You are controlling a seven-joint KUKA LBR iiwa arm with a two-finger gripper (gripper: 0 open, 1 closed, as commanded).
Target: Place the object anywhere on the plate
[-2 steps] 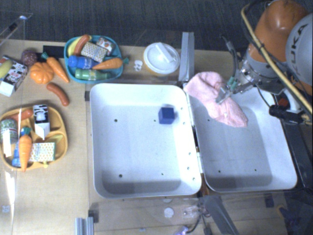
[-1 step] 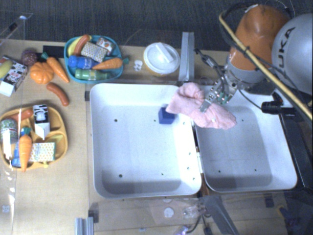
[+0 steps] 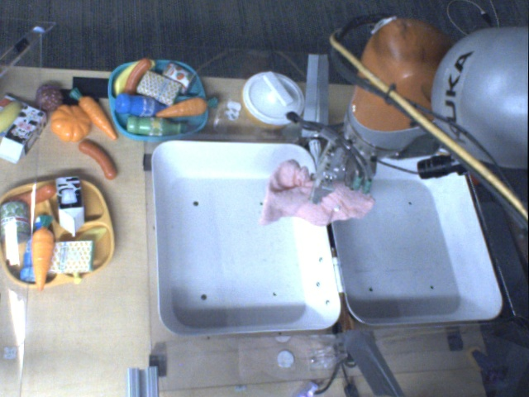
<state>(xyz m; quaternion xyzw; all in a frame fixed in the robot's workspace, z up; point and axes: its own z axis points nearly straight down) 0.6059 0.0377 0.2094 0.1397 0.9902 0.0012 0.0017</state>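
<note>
A crumpled pink cloth (image 3: 307,198) hangs over the seam between the two white bins, its upper right part pinched between my fingers. My gripper (image 3: 333,182) points down at the top edge of the left bin (image 3: 215,255), shut on the cloth. The cloth's left lobe droops over the left bin and its right end reaches over the right bin (image 3: 421,263). A round white plate (image 3: 273,98) sits just behind the bins, up and to the left of the gripper.
A yellow dish (image 3: 103,222) with toy food lies at the far left. A blue bowl (image 3: 132,126) of toy food stands at the back left, with a toy pumpkin (image 3: 69,122), carrot and sausage (image 3: 99,159) loose beside it.
</note>
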